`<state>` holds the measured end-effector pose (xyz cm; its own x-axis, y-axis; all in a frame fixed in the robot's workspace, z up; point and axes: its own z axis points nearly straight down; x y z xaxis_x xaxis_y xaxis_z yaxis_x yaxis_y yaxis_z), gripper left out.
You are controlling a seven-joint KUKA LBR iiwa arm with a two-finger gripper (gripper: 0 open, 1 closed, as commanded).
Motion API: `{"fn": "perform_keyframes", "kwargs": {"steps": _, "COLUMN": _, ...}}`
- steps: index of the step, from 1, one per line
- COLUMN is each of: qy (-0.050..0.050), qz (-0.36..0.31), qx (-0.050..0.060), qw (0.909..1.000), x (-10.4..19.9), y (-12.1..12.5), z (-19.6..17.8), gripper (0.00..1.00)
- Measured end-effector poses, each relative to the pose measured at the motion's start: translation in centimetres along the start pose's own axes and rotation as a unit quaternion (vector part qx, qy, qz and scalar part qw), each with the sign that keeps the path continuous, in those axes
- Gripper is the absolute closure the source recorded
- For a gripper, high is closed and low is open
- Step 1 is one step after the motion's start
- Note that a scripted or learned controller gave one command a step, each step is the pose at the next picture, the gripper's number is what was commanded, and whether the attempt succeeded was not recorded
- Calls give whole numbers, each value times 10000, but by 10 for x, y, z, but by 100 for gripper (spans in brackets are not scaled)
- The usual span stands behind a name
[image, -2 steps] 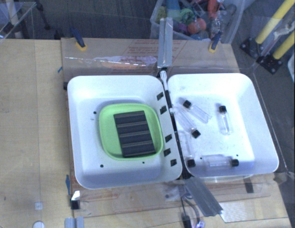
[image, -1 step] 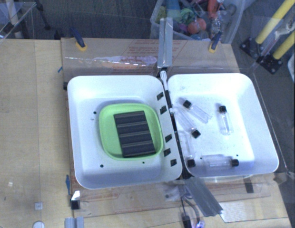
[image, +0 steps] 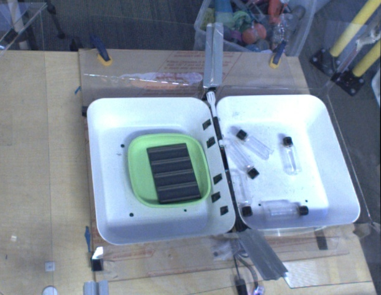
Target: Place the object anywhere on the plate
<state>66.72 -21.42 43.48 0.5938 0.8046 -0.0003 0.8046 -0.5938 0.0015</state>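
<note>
- A pale wooden bench (image: 37,165) carries two shallow white bins side by side; the left bin (image: 107,165) and the right bin (image: 326,140) touch along a middle seam, where a row of small black tabs (image: 214,161) runs from far to near.
- The green plate (image: 136,171) lies flat in the left bin, a little to the near side of its middle; the black ridged block (image: 173,174) rests on that plate, lying flat with its long side running far to near, wholly inside the rim.
- The pincer's state I cannot tell; nothing grips the block.
- In the right bin lie several clear vials with black caps; one (image: 253,144) lies slantwise in the far left part; another (image: 289,157) lies to its right, pointing far to near; a third (image: 275,209) lies crosswise against the near wall; a fourth (image: 241,160) is close to the seam and hard to make out.
- A clear plastic sheet (image: 147,72) is spread on the bench beyond the bins; blue clamps (image: 103,55) sit at its far edge, left and right.
- A strip of grey tape (image: 261,257) lies on the bench by the near end of the seam.
- Past the bench's far edge stands a clear box of bright toys (image: 255,11); to the far right yellow bars (image: 362,20) lean over a dark floor.
</note>
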Motion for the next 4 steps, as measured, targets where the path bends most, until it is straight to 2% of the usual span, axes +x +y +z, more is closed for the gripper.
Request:
{"fn": "perform_keyframes", "kwargs": {"steps": 1, "qy": 4, "qz": 457, "qx": -4, "qw": 9990, "x": -2, "y": 1, "z": 0, "gripper": 0}}
{"fn": "perform_keyframes", "kwargs": {"steps": 2, "qy": -1, "qz": 812, "qx": 27, "qw": 9967, "x": -6, "y": -11, "z": -1, "gripper": 0}}
{"fn": "perform_keyframes", "kwargs": {"steps": 4, "qy": -1, "qz": 1105, "qx": 31, "qw": 9939, "x": -13, "y": -11, "z": 0, "gripper": 0}}
